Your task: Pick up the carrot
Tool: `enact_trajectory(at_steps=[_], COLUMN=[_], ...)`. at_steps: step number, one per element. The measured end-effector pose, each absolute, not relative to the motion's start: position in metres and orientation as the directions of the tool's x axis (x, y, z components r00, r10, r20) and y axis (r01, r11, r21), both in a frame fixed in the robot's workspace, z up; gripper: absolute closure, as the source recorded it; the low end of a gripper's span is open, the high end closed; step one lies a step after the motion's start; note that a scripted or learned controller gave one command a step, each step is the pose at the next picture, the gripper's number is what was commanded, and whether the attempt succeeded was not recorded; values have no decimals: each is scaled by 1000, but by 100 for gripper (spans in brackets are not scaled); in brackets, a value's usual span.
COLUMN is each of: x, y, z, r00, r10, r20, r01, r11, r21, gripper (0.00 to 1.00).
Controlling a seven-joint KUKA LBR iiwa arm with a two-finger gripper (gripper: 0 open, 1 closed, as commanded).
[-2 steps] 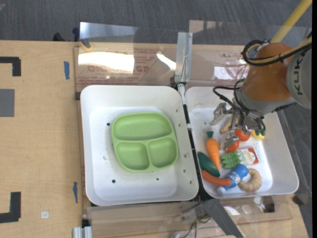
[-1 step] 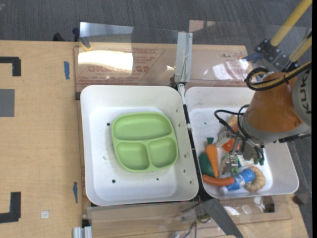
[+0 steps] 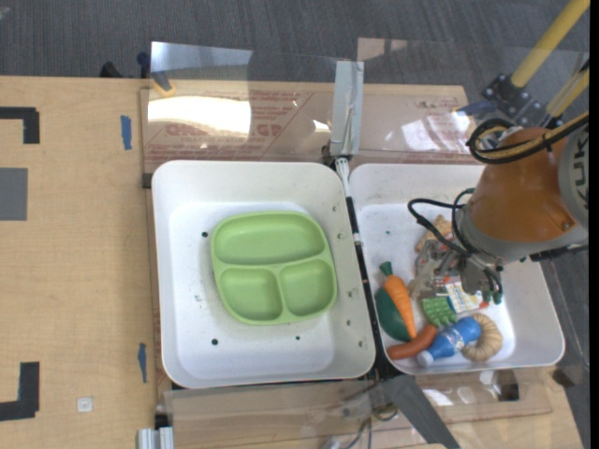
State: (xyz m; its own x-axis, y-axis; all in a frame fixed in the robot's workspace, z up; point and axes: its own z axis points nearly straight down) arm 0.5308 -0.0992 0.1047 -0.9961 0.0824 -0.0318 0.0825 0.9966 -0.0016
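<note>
The carrot (image 3: 398, 296) lies in the right bin (image 3: 538, 344), close to its left wall, with its orange body pointing up and away from the camera. Against its lower left side rests a green piece (image 3: 393, 321), which may be its leafy top or a separate toy; that cannot be settled from here. Just below sits a red-orange sausage-like toy (image 3: 410, 346), and to the right are a blue bottle (image 3: 456, 337), a pale ring (image 3: 487, 340) and a small green-and-white packet (image 3: 442, 305), all crowded together.

The arm (image 3: 515, 195) hangs over the same bin, and the end effector (image 3: 460, 274) sits low among the clutter, to the right of the carrot and apart from it. Whether it is spread or closed cannot be told, and nothing can be seen held in it.

The step in hand looks like the approach: the grasp is not yet made. The next move calls for shifting left until it is centred over the carrot's body, then descending without snagging the neighbouring toys. The left bin (image 3: 178, 251) holds a green divided plate (image 3: 273, 267).
</note>
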Motion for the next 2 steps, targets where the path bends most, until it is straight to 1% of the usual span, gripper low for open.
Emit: enact_trajectory(at_steps=[1, 2], x=[530, 496], y=[-100, -24], z=[104, 189], r00=[-996, -993], r10=[83, 120], r20=[-30, -14], r01=[83, 120], r11=[997, 993], r21=[-2, 4], gripper=[0, 0])
